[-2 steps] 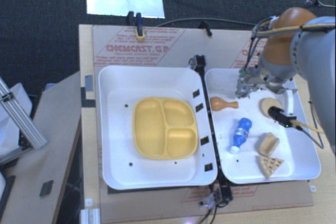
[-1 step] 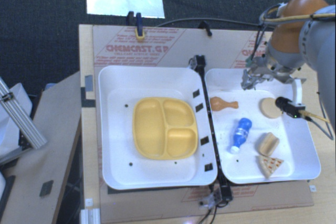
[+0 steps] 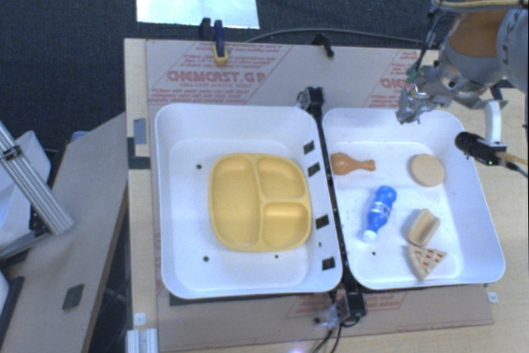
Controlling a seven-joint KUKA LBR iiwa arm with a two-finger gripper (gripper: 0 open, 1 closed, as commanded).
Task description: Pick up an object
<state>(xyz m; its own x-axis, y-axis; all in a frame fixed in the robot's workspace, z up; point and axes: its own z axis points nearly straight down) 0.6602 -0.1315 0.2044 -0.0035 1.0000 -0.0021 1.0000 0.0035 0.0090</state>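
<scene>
Take the black hinge strip (image 3: pixel 321 186) between the two bins as your reference.

Left of the strip, the left bin (image 3: pixel 178 145) holds a yellow divided tray (image 3: pixel 259 201), lying flat near the bin's middle, its right edge near the strip but not touching it.

Right of the strip, the right bin (image 3: pixel 475 202) holds five loose items. Just beside the strip, you have a brown drumstick-shaped piece (image 3: pixel 351 164), its thick end toward the strip. Below it and a little farther from the strip lies a blue bottle (image 3: pixel 378 211) on its side, tilted, white cap pointing down and toward the strip. Farther right still, a round tan biscuit (image 3: pixel 426 169) lies flat. Below the biscuit sits a tan bread-like block (image 3: pixel 422 226), and just beneath that a waffle-patterned wedge (image 3: pixel 425 260); whether these two touch you cannot tell from this view.

The gripper (image 3: pixel 411 109) hangs over the far rim of the right bin, well right of the strip and above the biscuit, apart from every item. No item is between its fingers. The jaws are too small and blurred here: you cannot tell whether they are parted or closed.
</scene>
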